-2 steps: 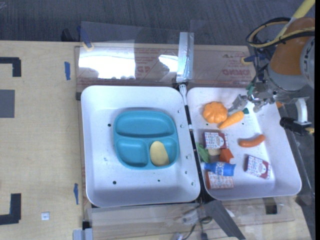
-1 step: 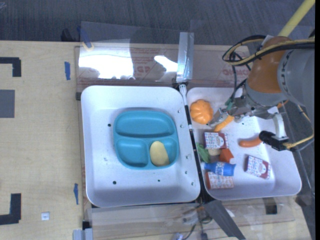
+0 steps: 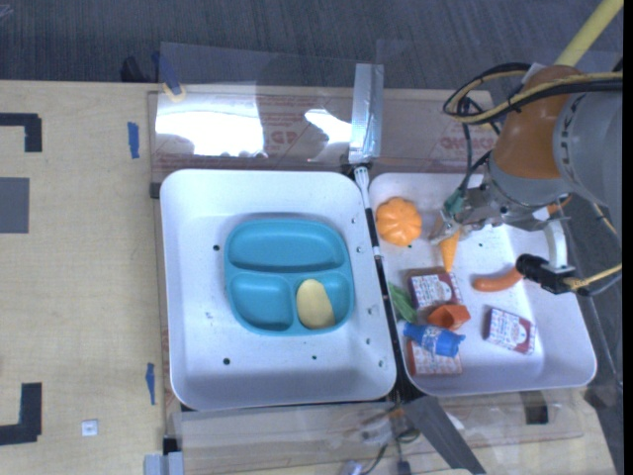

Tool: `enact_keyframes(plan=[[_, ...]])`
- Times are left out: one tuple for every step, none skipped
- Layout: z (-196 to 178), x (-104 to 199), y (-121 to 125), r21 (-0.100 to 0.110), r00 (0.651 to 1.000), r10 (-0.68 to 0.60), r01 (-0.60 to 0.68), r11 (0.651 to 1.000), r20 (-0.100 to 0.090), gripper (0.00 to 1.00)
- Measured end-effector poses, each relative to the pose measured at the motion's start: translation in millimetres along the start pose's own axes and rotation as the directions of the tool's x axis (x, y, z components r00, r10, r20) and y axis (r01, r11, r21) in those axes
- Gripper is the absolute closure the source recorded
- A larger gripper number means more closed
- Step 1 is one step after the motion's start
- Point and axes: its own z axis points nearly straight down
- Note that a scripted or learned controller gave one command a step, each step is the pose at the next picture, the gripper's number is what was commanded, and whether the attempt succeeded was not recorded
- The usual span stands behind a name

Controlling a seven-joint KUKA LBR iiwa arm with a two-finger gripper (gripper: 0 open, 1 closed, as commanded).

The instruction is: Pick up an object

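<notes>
The left bin (image 3: 188,295) holds a blue divided tray (image 3: 287,270) near its middle, and this tray serves as the landmark for what follows. The tray has one long compartment along its far side and two smaller ones along its near side. In the near right compartment lies a pale yellow, egg-shaped object (image 3: 316,304), resting against the tray's right wall.

Right of the tray, past the seam where the two bins meet, begins the right bin (image 3: 569,359). Nearest the tray on that side, and level with its far edge, sits a small orange pumpkin (image 3: 400,222). Below the pumpkin, level with the tray's near compartments, a cluster of things lies together: a green piece (image 3: 401,300), a small printed packet (image 3: 432,289), an orange-red cup-like piece (image 3: 450,316), a blue toy (image 3: 433,339) and a second packet (image 3: 435,360) partly under that toy.

Further right of the tray, a small orange carrot-like piece (image 3: 449,249) lies just below the gripper (image 3: 461,216), which hangs low over the far part of the right bin. Whether its fingers are apart or together cannot be told, and nothing shows between them. Still further right lie an orange sausage-shaped piece (image 3: 497,281) and a red-and-white packet (image 3: 509,329), each apart from the cluster. The arm's grey body and orange band (image 3: 534,142) rise at the far right.
</notes>
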Motion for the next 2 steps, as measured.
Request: enact_keyframes(plan=[[14,-31,23,0.066,0.998,0.051,-0.049,0.997,-0.026,1.00],[-93,61,45,-0.001,0.988,0.154,-0.154,0.988,-0.005,1.00]])
